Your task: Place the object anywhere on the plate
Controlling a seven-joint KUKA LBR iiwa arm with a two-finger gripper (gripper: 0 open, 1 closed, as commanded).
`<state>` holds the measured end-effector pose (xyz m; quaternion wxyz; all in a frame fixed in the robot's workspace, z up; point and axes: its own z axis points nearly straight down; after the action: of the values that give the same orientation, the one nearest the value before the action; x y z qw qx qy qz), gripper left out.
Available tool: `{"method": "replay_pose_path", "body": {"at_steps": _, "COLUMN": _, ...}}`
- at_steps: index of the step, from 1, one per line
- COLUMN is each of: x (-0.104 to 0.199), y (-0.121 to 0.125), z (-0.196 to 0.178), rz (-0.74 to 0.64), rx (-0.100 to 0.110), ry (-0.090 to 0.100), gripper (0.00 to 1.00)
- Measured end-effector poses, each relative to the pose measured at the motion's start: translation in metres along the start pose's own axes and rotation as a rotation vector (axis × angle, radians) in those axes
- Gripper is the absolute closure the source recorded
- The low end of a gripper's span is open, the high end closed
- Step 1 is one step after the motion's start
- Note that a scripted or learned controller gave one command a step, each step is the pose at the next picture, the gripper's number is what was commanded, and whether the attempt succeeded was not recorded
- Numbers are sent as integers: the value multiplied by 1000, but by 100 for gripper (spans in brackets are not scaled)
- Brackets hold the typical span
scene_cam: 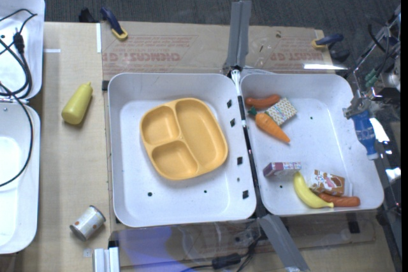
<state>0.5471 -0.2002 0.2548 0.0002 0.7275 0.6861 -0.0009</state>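
Plate (183,137): we note a yellow-orange plastic plate, rounded corners, smooth, three compartments, lying flat in the left bin (124,156).
Left bin: shallow, white, glossy; holds the plate.
Right bin (338,130): same make, speckled floor; holds the loose toy items.
Far left corner of right bin: two carrots (270,125), one slimmer and nearer the far wall, with a small patterned packet (281,111) touching them.
Near side of right bin: pink-and-white box (282,168), curved yellow banana (308,192), brown printed packet (329,183), thin orange sausage-like piece (342,201), all close together.
Hand (364,118): at the right bin's right rim; we cannot tell its state.
Surface (76,150): pale wood; yellow squeeze bottle (77,104) and small metal can (87,221) left of the bins.
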Motion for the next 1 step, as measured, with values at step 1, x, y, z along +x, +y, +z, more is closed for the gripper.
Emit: {"method": "replay_pose_path", "body": {"at_steps": 1, "x": 79, "y": 54, "z": 62, "rz": -93, "rx": 3, "ry": 1, "gripper": 100}}
